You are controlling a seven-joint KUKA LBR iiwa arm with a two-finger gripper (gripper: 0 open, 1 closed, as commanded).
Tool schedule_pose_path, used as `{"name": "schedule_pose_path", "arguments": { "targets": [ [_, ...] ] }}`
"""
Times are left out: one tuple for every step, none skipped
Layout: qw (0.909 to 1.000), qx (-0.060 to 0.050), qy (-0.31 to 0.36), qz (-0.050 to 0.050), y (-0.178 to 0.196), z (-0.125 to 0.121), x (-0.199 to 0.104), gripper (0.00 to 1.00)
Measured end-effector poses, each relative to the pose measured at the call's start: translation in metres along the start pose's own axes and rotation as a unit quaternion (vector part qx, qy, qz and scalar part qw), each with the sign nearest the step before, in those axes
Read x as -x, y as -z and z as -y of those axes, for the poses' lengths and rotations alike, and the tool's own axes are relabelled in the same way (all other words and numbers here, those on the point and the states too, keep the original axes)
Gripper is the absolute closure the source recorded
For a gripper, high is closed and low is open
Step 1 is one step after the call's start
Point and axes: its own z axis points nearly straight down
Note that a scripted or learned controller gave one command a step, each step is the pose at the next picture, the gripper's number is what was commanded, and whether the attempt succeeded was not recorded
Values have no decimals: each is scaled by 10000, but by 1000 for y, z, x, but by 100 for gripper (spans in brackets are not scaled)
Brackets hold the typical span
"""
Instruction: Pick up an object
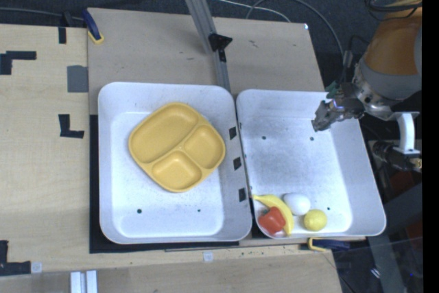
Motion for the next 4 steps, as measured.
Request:
{"name": "schedule_pose_path", "arguments": {
  "targets": [
    [10000,-3,-2,0,-8,-4,-45,100],
    [10000,5,9,-3,-2,-11,-101,100],
    [10000,4,7,-3,2,-26,-152,100],
    [10000,-8,-1,7,-19,-36,-202,100]
  ]
}}
